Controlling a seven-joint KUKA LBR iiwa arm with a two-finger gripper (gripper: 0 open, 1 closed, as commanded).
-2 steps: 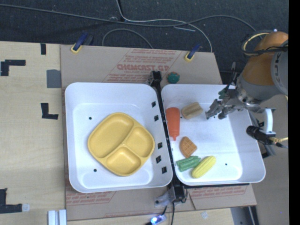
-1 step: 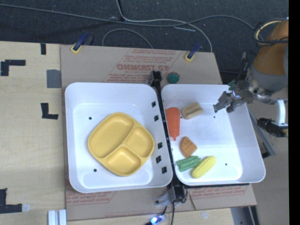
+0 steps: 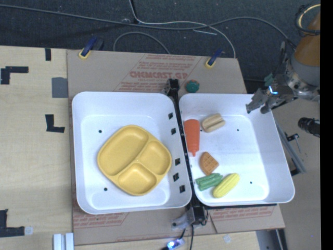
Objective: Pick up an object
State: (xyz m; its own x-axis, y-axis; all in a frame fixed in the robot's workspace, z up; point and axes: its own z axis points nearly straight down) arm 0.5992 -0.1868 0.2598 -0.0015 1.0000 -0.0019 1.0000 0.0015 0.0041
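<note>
The right bin (image 3: 270, 155) holds several toy foods: an orange carrot (image 3: 192, 135) along its left wall, a tan bread roll (image 3: 213, 122) beside it, a brown waffle piece (image 3: 208, 163), a green pod (image 3: 208, 181) and a yellow corn cob (image 3: 226, 185) near the front. My gripper (image 3: 258, 104) hangs over the bin's upper right rim, well right of the bread roll, with nothing seen between its fingers.
The left bin (image 3: 86, 139) holds a yellow divided plate (image 3: 134, 159). A small teal object (image 3: 193, 86) lies on the cardboard behind the bins. Black clips run along the seam between the bins. Cables cross the dark floor at the back.
</note>
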